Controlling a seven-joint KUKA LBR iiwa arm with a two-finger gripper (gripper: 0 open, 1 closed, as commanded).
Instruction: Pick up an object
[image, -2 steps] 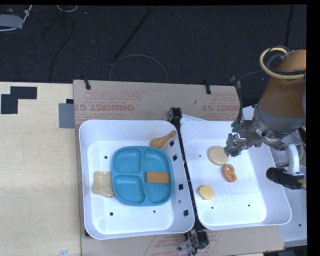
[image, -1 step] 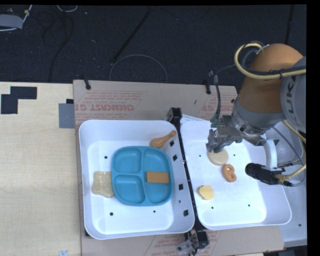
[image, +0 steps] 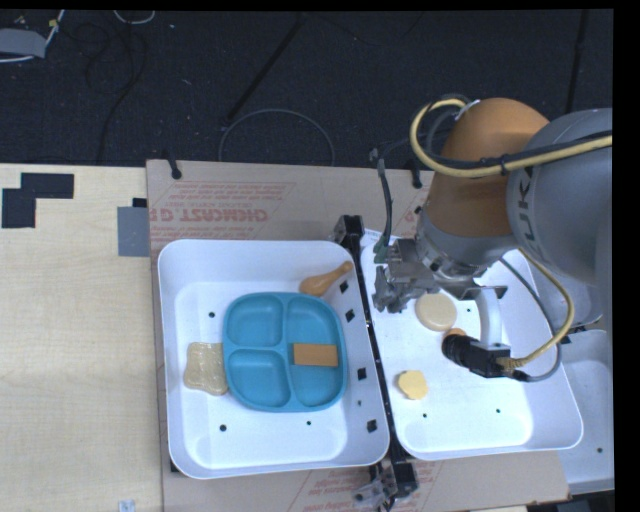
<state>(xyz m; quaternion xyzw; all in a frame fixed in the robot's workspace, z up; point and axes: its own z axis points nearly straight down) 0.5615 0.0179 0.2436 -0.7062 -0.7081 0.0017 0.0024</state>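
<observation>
Currently two-finger gripper (image: 393, 297) low in right white bin (image: 500, 425), finger state can't tell; pale round disc (image: 436, 312) just beside, risk: nudged, not grasped.

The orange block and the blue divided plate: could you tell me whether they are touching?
Touching. The camera view shows the orange block lying flat inside a right-hand compartment of the blue divided plate, resting on its floor.
</observation>
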